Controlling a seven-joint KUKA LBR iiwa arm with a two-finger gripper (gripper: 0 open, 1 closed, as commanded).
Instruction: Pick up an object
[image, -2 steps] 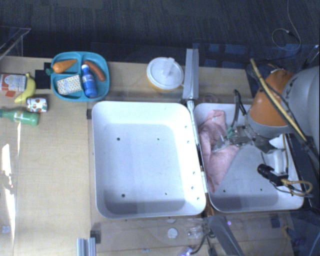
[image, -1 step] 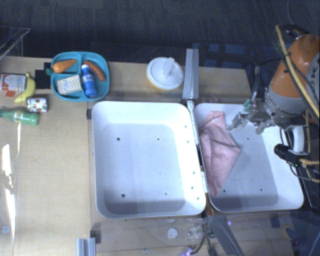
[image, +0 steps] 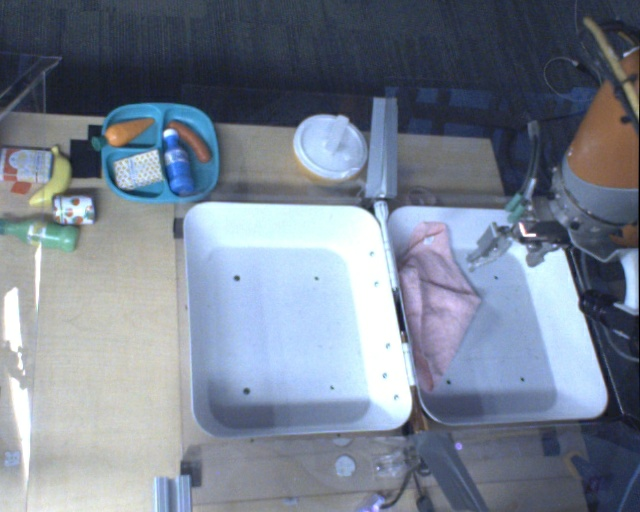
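A pink cloth (image: 435, 300) lies crumpled along the left side of the right white bin (image: 530, 400), against the divider. My gripper (image: 508, 246) hangs above the upper middle of that bin, just right of the cloth's top end. Its two grey fingers (image: 485, 247) are spread apart and nothing is between them. The arm's orange band (image: 605, 135) rises at the far right.
The left white bin (image: 290, 405) sits beside the right one. Behind the bins stand a white lidded cup (image: 330, 147) and a blue divided tray (image: 160, 150) of toy food. A banana, a can and a green bottle lie at the far left.
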